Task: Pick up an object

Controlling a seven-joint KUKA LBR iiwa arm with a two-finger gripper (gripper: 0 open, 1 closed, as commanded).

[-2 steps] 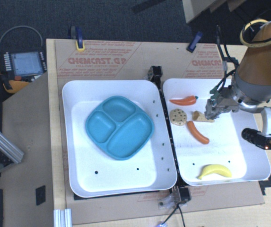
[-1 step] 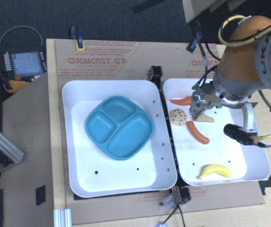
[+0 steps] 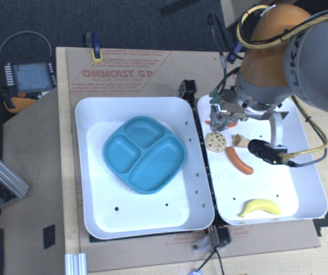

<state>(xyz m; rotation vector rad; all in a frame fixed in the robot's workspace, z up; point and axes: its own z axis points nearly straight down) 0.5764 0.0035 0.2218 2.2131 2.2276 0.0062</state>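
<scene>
- On the bench (image 3: pixel 66 125), 2 shallow white bins side by side: left bin (image 3: pixel 86 153) and right bin (image 3: pixel 307 193), touching along their inner edges.
- In the left bin, near its middle: a blue divided plate (image 3: pixel 145 153) with 3 compartments, lying flat and turned at a slant to the bin walls.
- In the right bin, 4 small food items to choose from for the pick:
- A round tan cracker (image 3: pixel 215 141) dotted with holes, close to the bin's left wall.
- A red-orange sausage (image 3: pixel 239 160) just right of and nearer than the cracker, lying on a diagonal, apart from it.
- A small tan chunk (image 3: pixel 241 140) just right of the cracker, farther back than the sausage; too small to name more closely.
- A yellow banana (image 3: pixel 260 208) at the near side of the bin, curved, well apart from the other 3.
- Reaching in from the right: the grey arm (image 3: pixel 318 56) with its orange band, bent down over the far half of the right bin.
- At its end, the gripper (image 3: pixel 220 118), low over the bin's far left corner, just beyond the cracker.
- Spread or pressed together: impossible to tell from this angle, and nothing seen pinched.
- A yellow cable (image 3: pixel 309 148) looping from the wrist over the right bin to a black plug (image 3: pixel 264 150) above the bin floor, right of the sausage.
- On the bench's far edge, a blue and yellow clamp (image 3: pixel 95 47); beside the bench at far left, a handheld screen unit (image 3: pixel 31 76).
</scene>
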